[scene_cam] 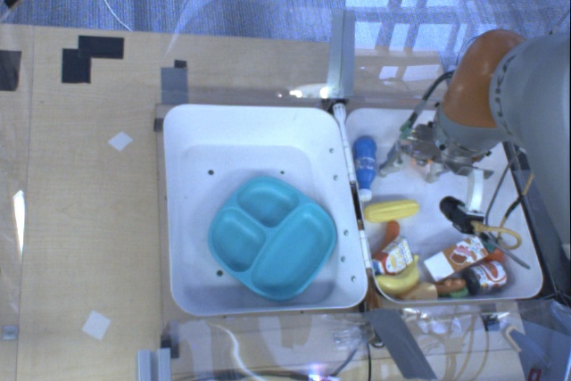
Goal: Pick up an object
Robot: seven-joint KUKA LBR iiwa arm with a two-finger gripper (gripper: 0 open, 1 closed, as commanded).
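Note:
My gripper [417,154] hangs over the back of the right bin [533,285], below the arm's orange band. Just left of it lies a blue bottle [364,161] with a white cap, against the bin's left wall. A yellow oblong toy [391,211] lies in front of the gripper, apart from it. Along the bin's front lie a red-and-white carton [395,256], a yellow banana [401,281], a white block [440,267], an orange-labelled bottle [464,254] and a dark jar [486,278]. Nothing shows in the gripper's grasp.
The left bin [192,147] holds a blue divided plate [272,236] in its front half. A raised wall [350,183] separates the two bins. The arm's grey body covers the right bin's back right corner.

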